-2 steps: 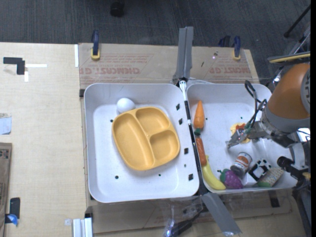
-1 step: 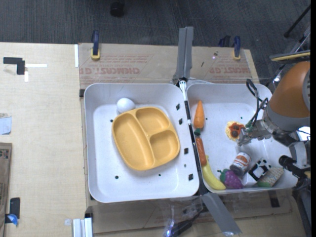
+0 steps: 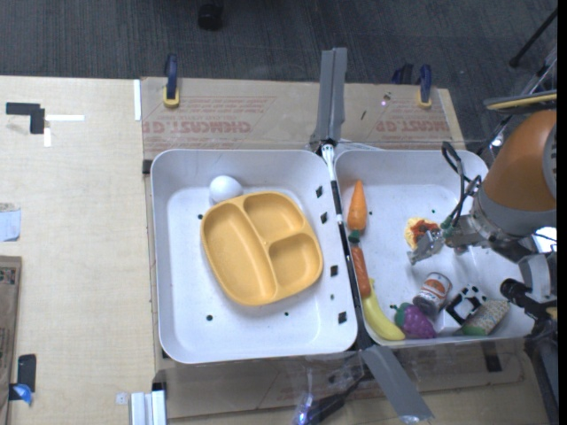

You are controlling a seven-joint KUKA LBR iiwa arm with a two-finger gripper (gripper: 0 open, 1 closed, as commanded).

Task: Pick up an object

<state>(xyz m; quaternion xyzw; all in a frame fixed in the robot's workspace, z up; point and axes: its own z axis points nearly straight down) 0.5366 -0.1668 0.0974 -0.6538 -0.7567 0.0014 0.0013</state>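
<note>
In the right bin (image 3: 390, 177), my gripper (image 3: 428, 244) hangs low beside a small yellow and red object (image 3: 416, 229) and touches or nearly touches its right side. A small tin can (image 3: 433, 290) lies just below the gripper. Along the bin's left wall lie an orange carrot (image 3: 356, 204), a thin red-orange piece (image 3: 360, 271) and a yellow banana (image 3: 381, 318). A purple bunch of grapes (image 3: 418, 320) sits next to the banana. At the bin's front right lie a black and white item (image 3: 467, 304) and a pale green one (image 3: 486, 319).
The left bin (image 3: 173, 237) holds a yellow divided plate (image 3: 261, 246) and a white ball (image 3: 225, 187) at its back. A grey divider (image 3: 332, 96) stands between the bins. The arm's orange band (image 3: 527, 162) rises over the right bin's right edge.
</note>
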